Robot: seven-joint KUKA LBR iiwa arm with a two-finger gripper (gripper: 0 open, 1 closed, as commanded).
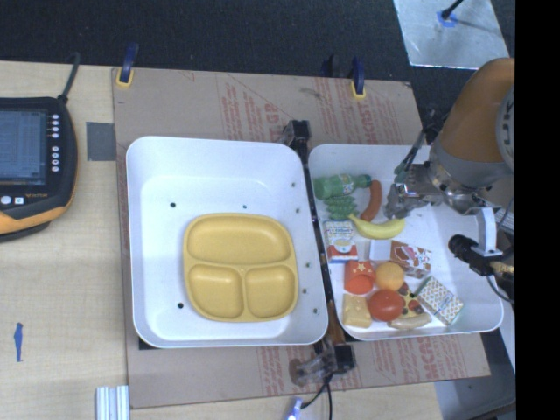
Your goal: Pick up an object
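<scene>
One banana (pixel 378 227) just below claw (pixel 401 201)

light is even and fairly bright across the bench. the left bin (pixel 140 234) glares near-white along its left wall, washing out detail, with a soft grey shadow under its upper rim. the floor above the bench is dark and grainy. the arm (pixel 477 129) looks soft and slightly blurred. small items in the right bin (pixel 490 322) are coarse, low-resolution.
</scene>
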